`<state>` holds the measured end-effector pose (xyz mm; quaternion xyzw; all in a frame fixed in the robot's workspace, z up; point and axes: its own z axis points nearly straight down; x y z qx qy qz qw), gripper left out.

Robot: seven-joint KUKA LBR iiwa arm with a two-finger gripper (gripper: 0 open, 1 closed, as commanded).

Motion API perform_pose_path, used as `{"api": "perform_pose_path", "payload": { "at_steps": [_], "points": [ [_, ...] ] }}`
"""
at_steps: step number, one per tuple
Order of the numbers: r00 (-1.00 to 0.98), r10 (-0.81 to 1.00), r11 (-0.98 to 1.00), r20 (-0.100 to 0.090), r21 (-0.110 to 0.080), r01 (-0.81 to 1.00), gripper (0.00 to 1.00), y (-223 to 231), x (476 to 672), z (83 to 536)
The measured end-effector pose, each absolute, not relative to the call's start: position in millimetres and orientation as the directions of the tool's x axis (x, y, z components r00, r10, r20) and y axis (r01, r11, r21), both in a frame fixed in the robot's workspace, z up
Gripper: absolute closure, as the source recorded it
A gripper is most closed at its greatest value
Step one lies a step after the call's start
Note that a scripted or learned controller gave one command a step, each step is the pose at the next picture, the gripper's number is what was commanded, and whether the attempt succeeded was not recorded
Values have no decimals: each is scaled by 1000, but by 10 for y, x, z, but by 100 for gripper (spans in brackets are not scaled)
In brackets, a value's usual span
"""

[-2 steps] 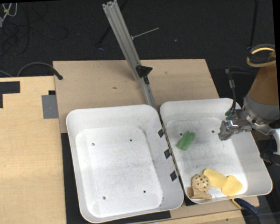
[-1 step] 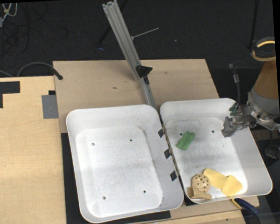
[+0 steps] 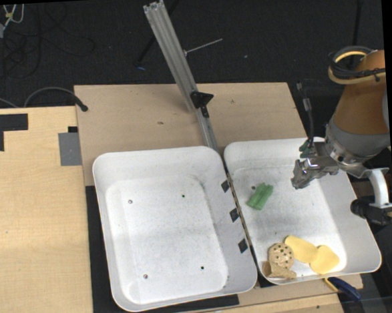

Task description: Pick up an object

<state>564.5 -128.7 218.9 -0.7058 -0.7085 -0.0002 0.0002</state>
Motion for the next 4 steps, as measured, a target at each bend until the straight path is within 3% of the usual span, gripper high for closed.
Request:
{"api": "perform_pose_path", "payload": {
  "at_steps": [3,4],
  "points": [
    [-4,1000,4,2,-2,1000,100,18,5659,2313],
    [-6,1000,6,2,-3,1000,100,644,5644,2345]
  ]
}}
